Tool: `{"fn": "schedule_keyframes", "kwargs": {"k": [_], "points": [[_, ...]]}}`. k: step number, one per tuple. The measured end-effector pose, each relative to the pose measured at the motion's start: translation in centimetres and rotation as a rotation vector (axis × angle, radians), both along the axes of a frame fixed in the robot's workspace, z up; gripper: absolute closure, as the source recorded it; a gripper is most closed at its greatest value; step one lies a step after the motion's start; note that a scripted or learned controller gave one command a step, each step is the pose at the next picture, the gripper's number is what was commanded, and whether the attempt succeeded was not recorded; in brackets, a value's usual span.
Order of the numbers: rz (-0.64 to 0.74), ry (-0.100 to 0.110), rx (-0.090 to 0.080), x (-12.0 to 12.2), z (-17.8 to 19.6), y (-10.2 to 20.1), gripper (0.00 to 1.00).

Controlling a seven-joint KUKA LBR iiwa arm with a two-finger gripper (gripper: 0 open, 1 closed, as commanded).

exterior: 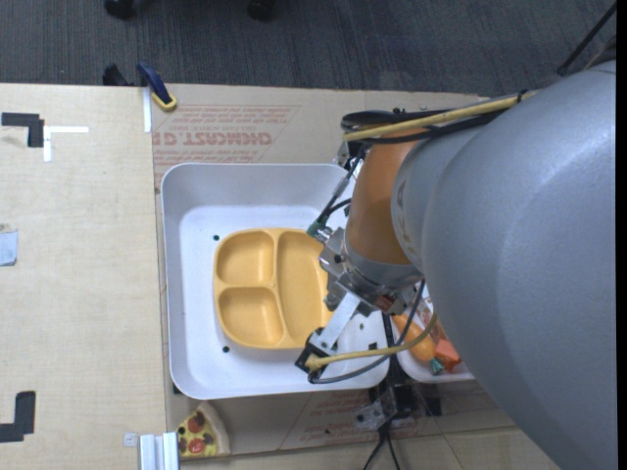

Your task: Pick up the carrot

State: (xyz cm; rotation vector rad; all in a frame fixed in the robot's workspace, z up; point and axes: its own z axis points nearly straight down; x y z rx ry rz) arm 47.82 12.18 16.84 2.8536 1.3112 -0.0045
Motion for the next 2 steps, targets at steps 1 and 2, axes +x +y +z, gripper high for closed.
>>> {"fn": "schedule_keyframes", "kwargs": {"k": [1,2], "points": [[-0.224,-0.002,0.000,0.1,5.3,1.2,1.00],[-0.504,-0.001,-0.001,0.0,2.2,6.1,1.00]]}}
